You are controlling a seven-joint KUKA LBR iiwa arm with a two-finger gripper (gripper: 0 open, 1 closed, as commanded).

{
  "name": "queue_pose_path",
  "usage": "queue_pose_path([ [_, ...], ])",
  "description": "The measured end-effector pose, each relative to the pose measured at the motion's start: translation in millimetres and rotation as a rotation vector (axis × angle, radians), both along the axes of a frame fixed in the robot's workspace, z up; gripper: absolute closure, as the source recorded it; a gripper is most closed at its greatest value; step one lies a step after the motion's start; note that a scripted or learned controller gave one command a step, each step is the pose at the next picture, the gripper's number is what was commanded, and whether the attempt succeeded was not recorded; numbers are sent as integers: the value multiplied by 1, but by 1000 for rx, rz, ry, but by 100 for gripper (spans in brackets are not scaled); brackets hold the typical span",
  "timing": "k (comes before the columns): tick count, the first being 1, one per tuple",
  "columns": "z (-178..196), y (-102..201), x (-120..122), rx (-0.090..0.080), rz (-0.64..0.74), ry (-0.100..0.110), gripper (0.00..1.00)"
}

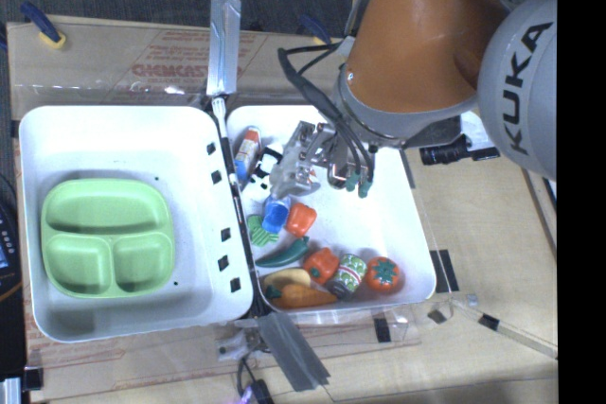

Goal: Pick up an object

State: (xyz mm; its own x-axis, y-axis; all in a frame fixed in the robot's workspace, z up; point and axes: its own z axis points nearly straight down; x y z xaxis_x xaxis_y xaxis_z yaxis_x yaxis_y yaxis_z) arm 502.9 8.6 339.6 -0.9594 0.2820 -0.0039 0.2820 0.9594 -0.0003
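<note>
- Two white bins: left bin [38, 203], right bin [417, 241]
- One green divided tray [107, 237]
- One small bottle [246, 149]
- One blue piece [276, 216]
- One tomato [383, 274]
- One banana [287, 278]
- One carrot [303, 296]
- One green pepper [284, 254]

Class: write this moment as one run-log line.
gripper: above right bin | toys: piled at near wall | green tray: left bin

One fixed camera above the bench [492, 232], looking down at a slant on both bins: left bin [114, 123], right bin [402, 203]. Arm [426, 33] enters from right, close to the lens.
</note>
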Motion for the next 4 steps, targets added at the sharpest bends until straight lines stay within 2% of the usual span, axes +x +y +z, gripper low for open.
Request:
queue_pose_path([
  [1,-73,-26,-26,0,193,4,100],
  [2,-17,-86,6,-2,442,1,100],
  [3,-30,5,-14,0,650,4,100],
  [4,-41,55,46,-1,816,1,100],
])
